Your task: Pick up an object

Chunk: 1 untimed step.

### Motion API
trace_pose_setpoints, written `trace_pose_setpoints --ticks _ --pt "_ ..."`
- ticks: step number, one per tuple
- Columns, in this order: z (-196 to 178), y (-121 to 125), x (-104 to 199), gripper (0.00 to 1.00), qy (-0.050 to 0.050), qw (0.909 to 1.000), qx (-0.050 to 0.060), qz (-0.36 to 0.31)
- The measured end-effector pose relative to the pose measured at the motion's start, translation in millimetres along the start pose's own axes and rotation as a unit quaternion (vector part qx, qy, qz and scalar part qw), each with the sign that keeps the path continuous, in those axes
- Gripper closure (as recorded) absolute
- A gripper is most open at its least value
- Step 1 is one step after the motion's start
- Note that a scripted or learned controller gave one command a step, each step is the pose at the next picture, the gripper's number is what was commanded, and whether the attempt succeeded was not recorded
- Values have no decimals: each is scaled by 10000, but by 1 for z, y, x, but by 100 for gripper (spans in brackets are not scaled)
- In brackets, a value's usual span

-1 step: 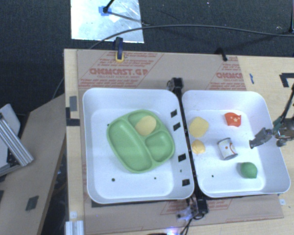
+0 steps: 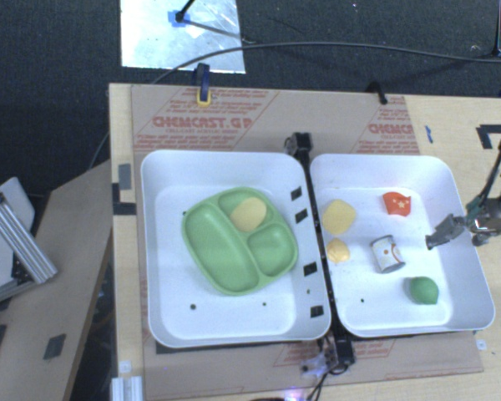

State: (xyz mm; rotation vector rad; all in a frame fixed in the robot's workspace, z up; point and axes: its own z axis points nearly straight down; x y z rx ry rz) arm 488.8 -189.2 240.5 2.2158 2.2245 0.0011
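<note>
1. Plainly, the move turns on how the loose pieces in the right bin (image 2: pixel 463 249) fan out from the gripper (image 2: pixel 437 239), which sits at that bin's right side with its dark tip aimed leftward, into the bin.

2. Whether the tip is spread or closed I cannot tell; it shows as a dark, blurred wedge, and nothing is seen caught in it.

3. Nearest, by my judgement, is the small grey and white cylinder (image 2: pixel 387 253): it lies just to the left of the tip and slightly toward the near edge, apart from it, tipped on its side with its long axis running roughly toward the gripper.

4. The green ball (image 2: pixel 423 290) lies toward the bin's near edge from the tip, a little to the left, also apart.

5. The red piece (image 2: pixel 397 203) lies to the left of the tip and toward the far edge, near but clear of it.

6. Farther left, beyond the cylinder, sit the two yellow pieces (image 2: pixel 339 216), one behind the other, close to the wall shared with the left bin (image 2: pixel 163 224).

7. Well away to the left, past that wall, the green divided plate (image 2: pixel 221 257) carries another yellow lump (image 2: pixel 249 215); that is the longest reach.

8. A short travel leftward and down would likely meet the cylinder first, though its rounded side may roll.
</note>
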Motion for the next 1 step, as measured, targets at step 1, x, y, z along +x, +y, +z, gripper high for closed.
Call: trace_pose_setpoints --ticks 1 --pt "46 -3 9 0 7 10000 12 12"
